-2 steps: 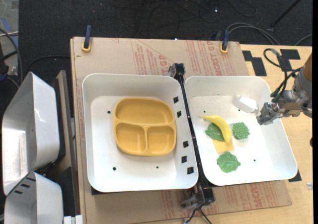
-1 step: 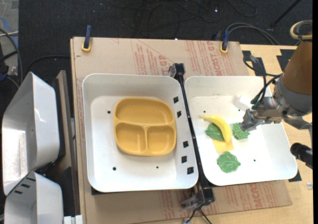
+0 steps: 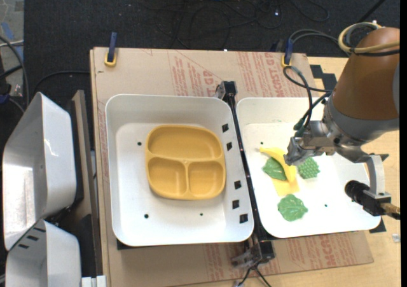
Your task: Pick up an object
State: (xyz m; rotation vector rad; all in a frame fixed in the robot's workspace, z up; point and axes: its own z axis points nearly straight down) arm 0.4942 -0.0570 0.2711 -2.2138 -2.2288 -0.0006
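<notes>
The yellow divided tray [image 3: 186, 161] is sitting untouched in the left bin [image 3: 121, 152], while in the right bin [image 3: 331, 216], toward its left wall, the gripper [image 3: 294, 153] is hovering at the yellow banana-like piece [image 3: 282, 166], long axis slanting upper-left to lower-right, nothing looking lifted, grip unclear.

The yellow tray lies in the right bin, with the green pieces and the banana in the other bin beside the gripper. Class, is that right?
Not quite. The camera view shows the yellow tray in the left bin, not the right. The rest holds: the green pieces and the banana lie in the right bin, beside the gripper.
</notes>
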